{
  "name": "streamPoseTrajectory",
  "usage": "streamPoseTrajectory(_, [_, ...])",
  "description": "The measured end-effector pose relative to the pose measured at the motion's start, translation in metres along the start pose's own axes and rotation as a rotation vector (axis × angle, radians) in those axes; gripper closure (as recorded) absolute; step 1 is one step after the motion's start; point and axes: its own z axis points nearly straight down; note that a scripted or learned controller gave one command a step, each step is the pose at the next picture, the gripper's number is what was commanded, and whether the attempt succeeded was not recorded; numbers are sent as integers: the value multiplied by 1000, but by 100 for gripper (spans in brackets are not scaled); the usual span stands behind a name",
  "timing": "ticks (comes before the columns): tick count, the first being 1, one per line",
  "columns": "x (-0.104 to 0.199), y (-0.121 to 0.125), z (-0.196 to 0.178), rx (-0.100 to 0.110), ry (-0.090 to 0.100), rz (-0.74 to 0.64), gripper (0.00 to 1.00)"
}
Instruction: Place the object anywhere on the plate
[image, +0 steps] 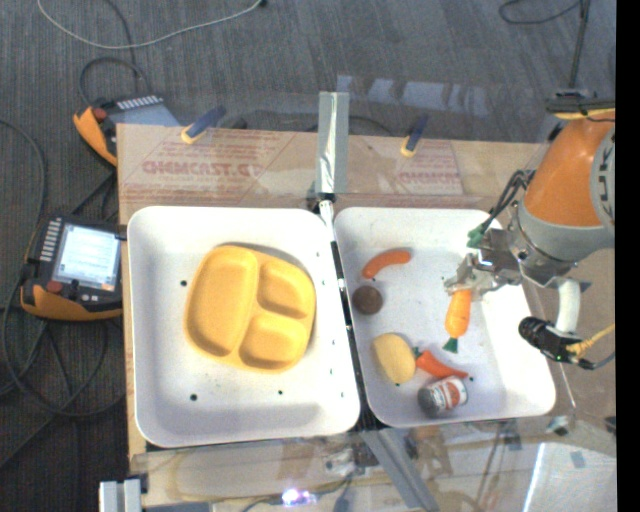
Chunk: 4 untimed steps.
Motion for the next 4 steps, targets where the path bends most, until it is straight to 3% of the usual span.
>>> streamPoseTrajectory(1, [79,26,23,1,3,-43,100])
streamPoseTrajectory(2, [177,18,23,2,3,7,100])
streamPoseTrajectory(3, [235,20,22,1,0,-184,100])
streamPoseTrajectory(4, [235,20,22,0,0,-184,0])
